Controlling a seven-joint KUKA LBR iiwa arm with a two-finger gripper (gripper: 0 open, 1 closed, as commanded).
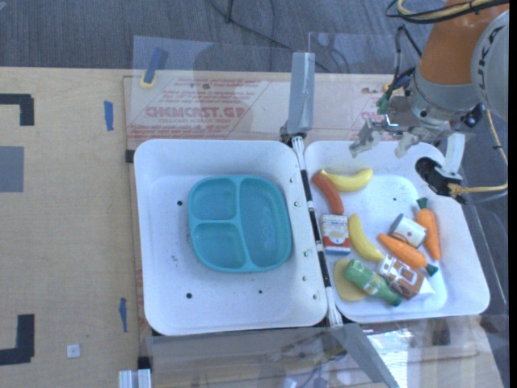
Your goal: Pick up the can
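Note:
The right bin [472, 273] holds the can [409, 230], a small white cylinder lying on its side between two carrots [402, 251]. My gripper [384, 141] hangs over the far rim of that bin, well behind the can and slightly to its left. Its two fingers [363, 141] are spread apart, so it is open with nothing between them. The orange band of the arm [456, 43] rises above it at the top right.
The right bin also holds two bananas [349, 179], a red sausage [329, 192], a small white and red carton [335, 233], a green bottle [370, 281] and a brown box [401, 276]. A teal divided plate [239, 222] lies in the left bin [153, 241].

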